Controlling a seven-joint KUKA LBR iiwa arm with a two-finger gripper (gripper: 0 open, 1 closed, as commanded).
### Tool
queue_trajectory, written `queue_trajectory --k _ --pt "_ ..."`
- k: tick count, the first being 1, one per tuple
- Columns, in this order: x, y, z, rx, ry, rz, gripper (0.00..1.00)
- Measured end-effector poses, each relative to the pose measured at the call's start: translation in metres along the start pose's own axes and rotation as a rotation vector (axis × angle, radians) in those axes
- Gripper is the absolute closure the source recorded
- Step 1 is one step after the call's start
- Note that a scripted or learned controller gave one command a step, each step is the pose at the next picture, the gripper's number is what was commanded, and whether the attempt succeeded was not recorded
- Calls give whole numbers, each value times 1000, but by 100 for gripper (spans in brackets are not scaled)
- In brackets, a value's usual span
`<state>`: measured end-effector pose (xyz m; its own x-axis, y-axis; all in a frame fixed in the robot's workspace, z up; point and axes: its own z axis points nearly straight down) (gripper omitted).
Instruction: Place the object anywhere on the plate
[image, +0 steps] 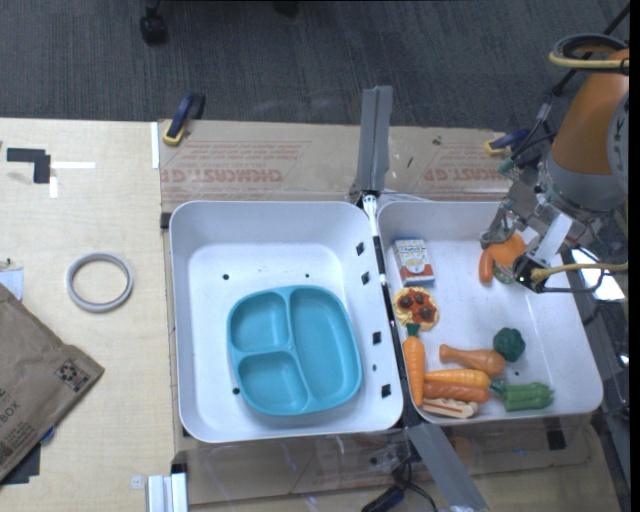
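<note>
The grey arm with its orange band reaches in at the upper right of the frame, and its tool (512, 255) hangs over the upper right part of the right-hand shallow white bin (455, 222). A small orange, sausage-shaped toy (487, 265) sits right at the tool's tip, with more orange showing among the dark fingers. It looks pinched there, but whether the tool truly grips it or only rests against it I cannot tell, and the width of the tool is not readable from this slant.

The target, a teal plastic plate with three compartments (295, 350), lies in the left-hand white bin (190, 300), lower centre of the frame, well apart from the tool. Nothing lies on it.

So the step in hand seems to be the pick-up, or the very start of the carry. The placing is not yet done.

The next move calls for a lift high enough to pass the grey divider post (375, 140) and the two bin walls between them, then a run leftward and downward in the frame until the toy is over the plate, then a descent and release onto any compartment.

Other toy food lies in the right bin's lower part: a long orange carrot (414, 366), a hot dog in a bun (450, 406), and a green vegetable (524, 396).
</note>
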<state>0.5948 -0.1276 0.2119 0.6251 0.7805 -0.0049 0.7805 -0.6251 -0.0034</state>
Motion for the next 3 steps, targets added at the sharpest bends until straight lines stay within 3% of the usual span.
queue_trajectory --k 1,2,3 --pt "24 -67 20 1 1 101 100" --pt "69 -146 22 2 1 414 100" --pt "95 -212 22 1 1 166 100"
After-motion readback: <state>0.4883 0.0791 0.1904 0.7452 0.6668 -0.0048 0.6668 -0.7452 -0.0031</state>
